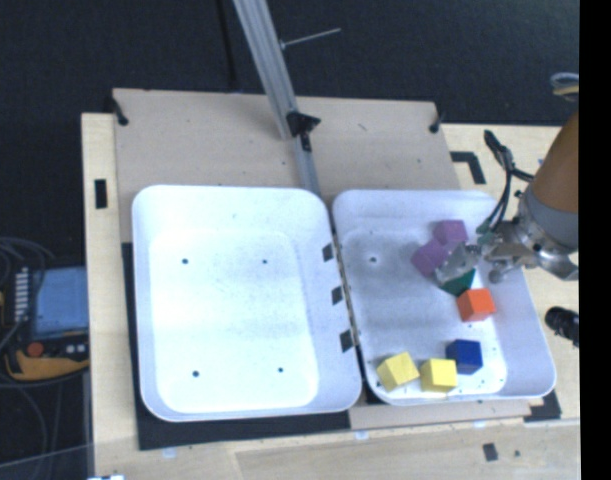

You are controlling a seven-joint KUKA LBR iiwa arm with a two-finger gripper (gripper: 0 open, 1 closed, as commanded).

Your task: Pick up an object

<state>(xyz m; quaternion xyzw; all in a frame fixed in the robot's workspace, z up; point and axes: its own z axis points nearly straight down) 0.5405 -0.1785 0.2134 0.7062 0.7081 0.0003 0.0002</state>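
The arm (557, 183) reaches in from the right, its orange band above the wrist. Its gripper (463, 266) hangs low over the right bin's far right part

Single fixed camera above the bench (285, 128), looking down at a slant from moderate range; left bin (150, 268) and right bin (530, 368) fill mid-frame, arm (555, 183) entering at right.

Arm's gripper (463, 264) low in right bin (385, 268), among purple blocks (440, 246), green block (455, 284), orange cube (475, 304)
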